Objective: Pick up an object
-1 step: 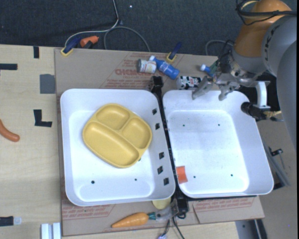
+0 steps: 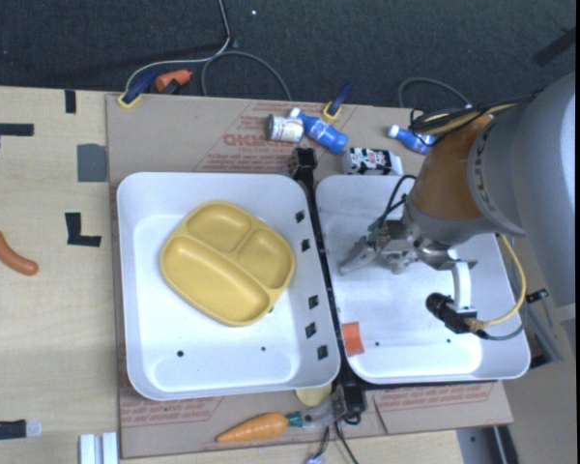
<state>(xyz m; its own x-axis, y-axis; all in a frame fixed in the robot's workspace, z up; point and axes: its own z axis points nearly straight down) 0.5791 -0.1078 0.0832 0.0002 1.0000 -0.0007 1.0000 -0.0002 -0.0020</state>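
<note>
Yellow tray (image 2: 228, 262) lies in left bin, apart from spread pincer (image 2: 351, 259).

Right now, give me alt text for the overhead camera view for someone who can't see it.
A grey robot arm reaches from the right over the right white bin, its tool low near the divider. The left white bin holds a yellow divided plate; a toy carrot lies on the cardboard below the bins.

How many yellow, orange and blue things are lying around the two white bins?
Yellow: 1, the divided plate
Orange: 3, the carrot, the sausage, the small square
Blue: 1, the bottle
Total: 5
</note>
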